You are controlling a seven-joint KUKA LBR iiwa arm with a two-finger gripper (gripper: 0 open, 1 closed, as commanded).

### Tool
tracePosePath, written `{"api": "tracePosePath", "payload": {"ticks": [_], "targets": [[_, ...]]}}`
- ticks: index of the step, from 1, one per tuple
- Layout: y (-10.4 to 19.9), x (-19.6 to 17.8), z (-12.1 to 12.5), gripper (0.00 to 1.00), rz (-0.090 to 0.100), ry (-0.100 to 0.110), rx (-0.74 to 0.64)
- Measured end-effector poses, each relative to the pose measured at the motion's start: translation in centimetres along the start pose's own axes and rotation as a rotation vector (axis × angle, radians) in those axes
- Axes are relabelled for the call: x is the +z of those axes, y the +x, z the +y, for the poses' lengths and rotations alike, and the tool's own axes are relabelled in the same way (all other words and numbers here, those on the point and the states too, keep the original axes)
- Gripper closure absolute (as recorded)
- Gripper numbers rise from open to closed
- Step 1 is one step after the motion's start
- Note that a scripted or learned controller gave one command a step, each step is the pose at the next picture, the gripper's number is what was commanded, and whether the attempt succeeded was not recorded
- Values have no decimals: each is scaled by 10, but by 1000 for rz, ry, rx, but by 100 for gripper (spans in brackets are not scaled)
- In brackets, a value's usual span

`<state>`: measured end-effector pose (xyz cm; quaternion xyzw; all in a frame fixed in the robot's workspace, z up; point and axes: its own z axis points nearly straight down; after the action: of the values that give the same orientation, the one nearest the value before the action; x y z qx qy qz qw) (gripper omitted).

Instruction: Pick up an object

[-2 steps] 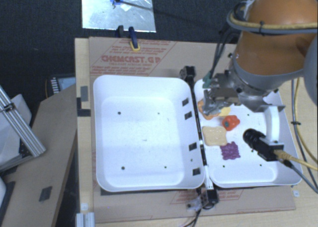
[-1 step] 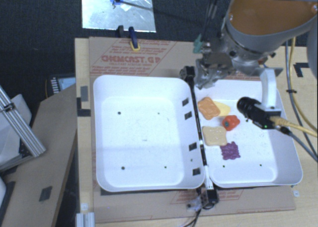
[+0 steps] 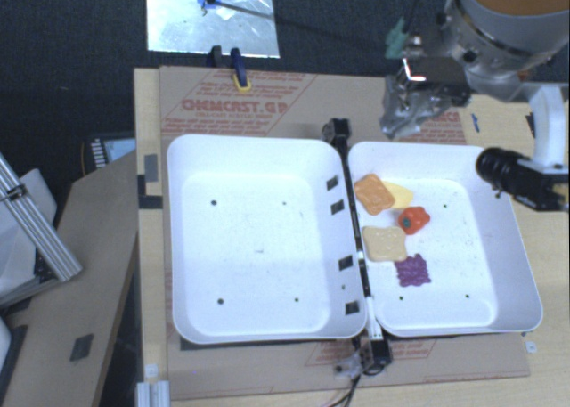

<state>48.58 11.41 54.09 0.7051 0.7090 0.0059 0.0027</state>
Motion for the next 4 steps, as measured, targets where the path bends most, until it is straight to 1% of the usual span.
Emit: {"api": "tracePosePath", "payload": {"ticks": [1,2,3,4], "targets": [[66,152,10,100,-7,26,-3],[1,182,-2,100,-6,14,9],[33,101,0,100,0,2,-1],[22,0,1,100,0,-2,2]]}}
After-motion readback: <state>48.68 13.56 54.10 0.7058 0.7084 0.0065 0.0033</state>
